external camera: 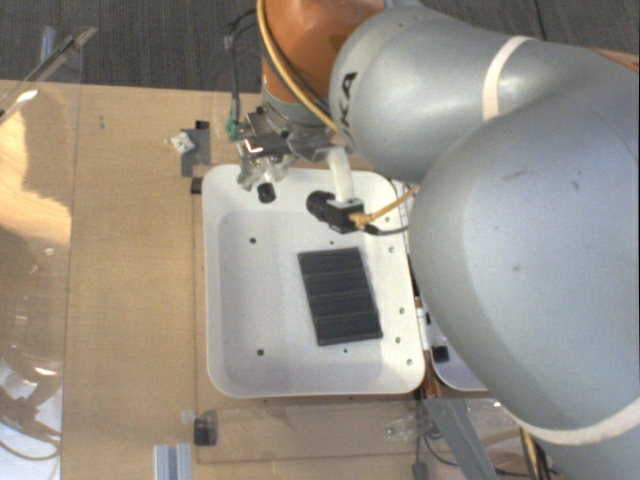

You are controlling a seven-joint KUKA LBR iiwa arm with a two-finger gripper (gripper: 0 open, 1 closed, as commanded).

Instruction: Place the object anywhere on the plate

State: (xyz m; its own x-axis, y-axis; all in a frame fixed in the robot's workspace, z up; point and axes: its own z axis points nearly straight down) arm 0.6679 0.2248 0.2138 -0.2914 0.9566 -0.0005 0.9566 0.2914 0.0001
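**Arm over the far edge of the bin**

The gripper (262,173) hangs at the white bin's (230,308) far-left corner — whether it is apart or together, I cannot tell. A dark ribbed plate (340,296) lies flat mid-bin, nothing on it.

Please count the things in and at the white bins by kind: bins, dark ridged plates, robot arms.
White bins: 2 – one in full view, one mostly behind the arm
Dark ridged plate: 1
Robot arm: 1
Total: 4
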